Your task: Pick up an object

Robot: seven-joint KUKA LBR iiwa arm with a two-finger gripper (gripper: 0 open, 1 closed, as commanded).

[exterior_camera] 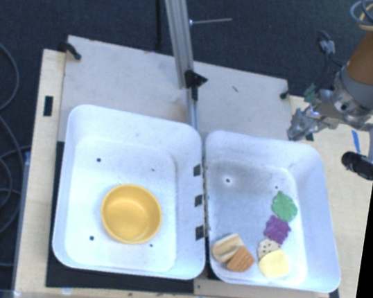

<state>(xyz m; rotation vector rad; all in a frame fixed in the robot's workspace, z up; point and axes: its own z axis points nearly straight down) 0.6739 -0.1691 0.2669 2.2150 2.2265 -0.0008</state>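
Objects for picking lay in the right bin [318, 201]: a leafy green piece [285, 207], a knobbly purple piece [276, 229], a smooth yellow lump [274, 264], a tan block [227, 244], an orange wedge [241, 260] and a small speckled piece [267, 247], clustered near its front right corner. The left bin [90, 136] held a round yellow bowl [131, 213]. The gripper [301, 125] hung above the right bin's far rim, well apart from them; whether it was clenched or released could not be told.
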